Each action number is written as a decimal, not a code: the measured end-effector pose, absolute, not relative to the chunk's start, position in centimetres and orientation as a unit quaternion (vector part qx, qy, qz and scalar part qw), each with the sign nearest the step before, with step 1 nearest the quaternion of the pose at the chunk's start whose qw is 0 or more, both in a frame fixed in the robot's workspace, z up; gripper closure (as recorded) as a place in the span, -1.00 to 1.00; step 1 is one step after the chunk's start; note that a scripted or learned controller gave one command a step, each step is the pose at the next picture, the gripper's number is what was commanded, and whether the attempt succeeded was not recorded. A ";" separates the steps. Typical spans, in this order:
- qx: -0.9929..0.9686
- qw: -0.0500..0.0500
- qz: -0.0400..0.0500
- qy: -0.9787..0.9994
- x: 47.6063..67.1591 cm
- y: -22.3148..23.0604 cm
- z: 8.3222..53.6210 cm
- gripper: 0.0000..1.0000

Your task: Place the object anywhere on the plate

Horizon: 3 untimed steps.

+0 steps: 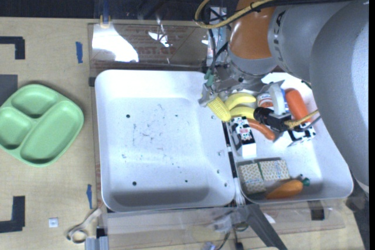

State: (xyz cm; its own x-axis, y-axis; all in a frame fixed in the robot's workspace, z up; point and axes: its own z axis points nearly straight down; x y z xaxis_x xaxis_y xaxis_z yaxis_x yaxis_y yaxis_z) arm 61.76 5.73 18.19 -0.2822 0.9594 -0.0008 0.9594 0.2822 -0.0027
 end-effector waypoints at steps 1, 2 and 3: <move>-0.491 0.003 0.002 -0.871 54.2 6.8 18.2 1.00; -0.491 0.003 0.002 -0.871 54.2 6.8 18.2 -1.00; -0.444 -0.002 -0.002 -0.896 56.7 14.5 8.9 -1.00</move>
